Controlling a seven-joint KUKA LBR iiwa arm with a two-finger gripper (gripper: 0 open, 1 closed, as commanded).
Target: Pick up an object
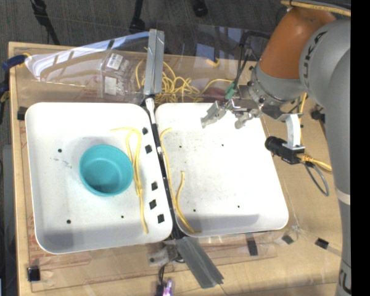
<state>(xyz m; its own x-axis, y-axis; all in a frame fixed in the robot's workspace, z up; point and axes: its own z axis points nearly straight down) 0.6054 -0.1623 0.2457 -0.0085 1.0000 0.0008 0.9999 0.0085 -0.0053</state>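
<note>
A teal bowl (106, 169) sits upright in the left bin (49, 227), a little left of its middle. My gripper (225, 118) hangs over the back edge of the right bin (259, 208), far from the bowl. Its two fingers (209, 116) are spread apart with nothing between them. The grey arm with its orange band (291, 36) comes in from the upper right.
Yellow cords (135, 159) trail along the divider between the bins, and more lie tangled behind them (172, 85). A clear plastic sheet (92, 66) lies behind the left bin. A black cable fitting (285, 150) hangs by the right bin's right rim.
</note>
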